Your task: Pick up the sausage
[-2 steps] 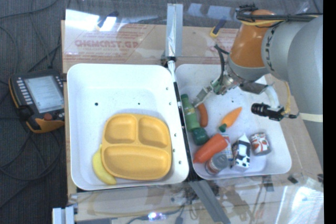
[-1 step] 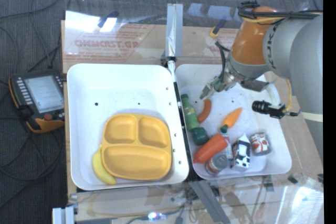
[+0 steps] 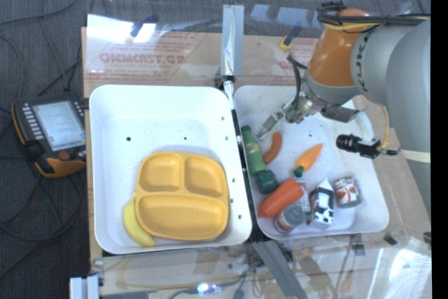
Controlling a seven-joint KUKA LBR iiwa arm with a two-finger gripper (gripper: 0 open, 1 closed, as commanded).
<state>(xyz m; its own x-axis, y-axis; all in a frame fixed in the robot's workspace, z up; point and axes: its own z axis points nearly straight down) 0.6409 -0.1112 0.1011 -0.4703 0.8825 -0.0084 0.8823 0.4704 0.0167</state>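
The sausage (image 3: 274,147) is a short orange-red piece lying on the floor of the right bin (image 3: 364,220), near its left wall and just right of a green bottle (image 3: 253,149). My gripper (image 3: 270,126) hangs below the orange-banded wrist, with its tip just above and slightly left of the sausage's upper end. From this angle nothing can be seen held in it, and the sausage rests on the bin floor.
The right bin also holds a small carrot (image 3: 309,158), a large carrot (image 3: 281,197), a dark green piece (image 3: 267,183), a can (image 3: 289,218), a cow-patterned carton (image 3: 322,205) and a small tin (image 3: 346,192). The left bin (image 3: 140,115) holds a yellow divided tray (image 3: 183,195) and a banana (image 3: 136,224).
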